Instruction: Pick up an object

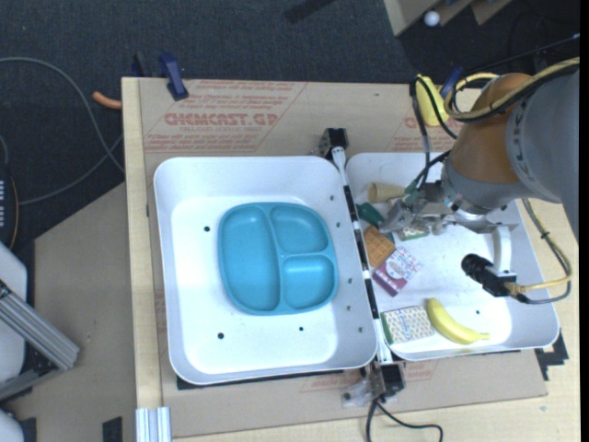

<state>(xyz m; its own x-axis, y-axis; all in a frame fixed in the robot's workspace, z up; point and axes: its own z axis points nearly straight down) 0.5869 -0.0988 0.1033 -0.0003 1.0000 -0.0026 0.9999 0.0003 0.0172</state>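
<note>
Watching the gripper (409,217), we cannot tell its opening. At its five o'clock we are counting one curved yellow banana (453,323); at nine, one glossy blue three-compartment tray (276,256).

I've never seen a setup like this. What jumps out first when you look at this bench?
A bright blue divided plate sits alone in the middle of the left white bin. From the right, a grey arm with an orange band reaches down into the right bin, its gripper among the clutter at that bin's far left. Nearer the front of that bin lies a yellow banana.
</note>
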